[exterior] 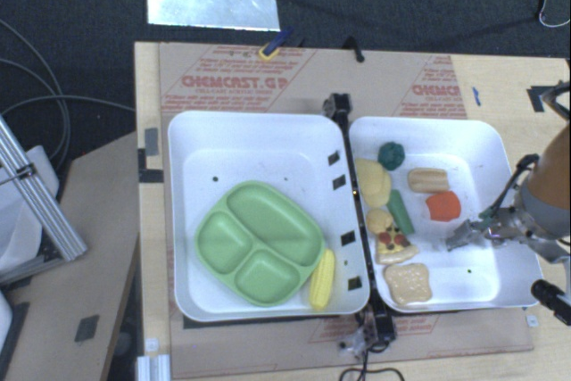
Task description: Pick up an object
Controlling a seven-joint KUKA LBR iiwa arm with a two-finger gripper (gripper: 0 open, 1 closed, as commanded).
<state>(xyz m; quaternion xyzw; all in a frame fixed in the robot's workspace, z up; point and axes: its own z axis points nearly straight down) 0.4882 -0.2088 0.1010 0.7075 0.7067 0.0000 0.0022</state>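
Gripper [464,236] hung low over right bin [482,138], at 4 o'clock from orange-red toy [443,206]. Left bin [259,125] held green 3-compartment tray [259,243], yellow corn [322,278] at its 4 o'clock.

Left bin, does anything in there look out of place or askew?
Mildly: the yellow corn cob lies off the green divided plate, leaning against its lower right rim rather than in a compartment. Nothing looks spilled or damaged.

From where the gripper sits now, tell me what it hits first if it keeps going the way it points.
Probably the orange-red toy: the gripper points left across the right bin, and that toy lies just up-left of its tip. Height is unclear, so it may pass over.
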